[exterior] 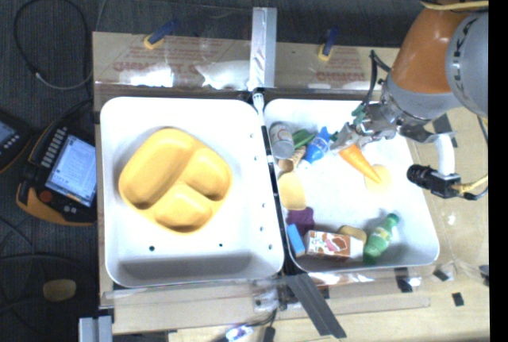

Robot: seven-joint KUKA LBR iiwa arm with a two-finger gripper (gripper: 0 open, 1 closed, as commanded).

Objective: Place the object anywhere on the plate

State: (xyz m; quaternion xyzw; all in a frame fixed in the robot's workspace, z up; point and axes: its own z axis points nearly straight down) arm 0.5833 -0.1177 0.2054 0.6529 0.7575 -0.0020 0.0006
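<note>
A yellow plate [175, 178] with three rounded sections lies in the left bin [119, 253]. My gripper [355, 134] hangs over the upper part of the right bin [425, 241], reaching in from the right. Its tip is right above the thick end of an orange carrot [360, 162], which lies slanted on the bin floor. Whether the carrot is touched or gripped cannot be made out. A blue bottle [317, 146] lies just left of the gripper.
The right bin also holds a grey can [279, 138], a green piece [302, 137], a yellow lump [292, 192], a purple piece [300, 215], a red-and-white carton [328, 244] and a green bottle [381, 236]. A black handle [432, 176] juts from the arm.
</note>
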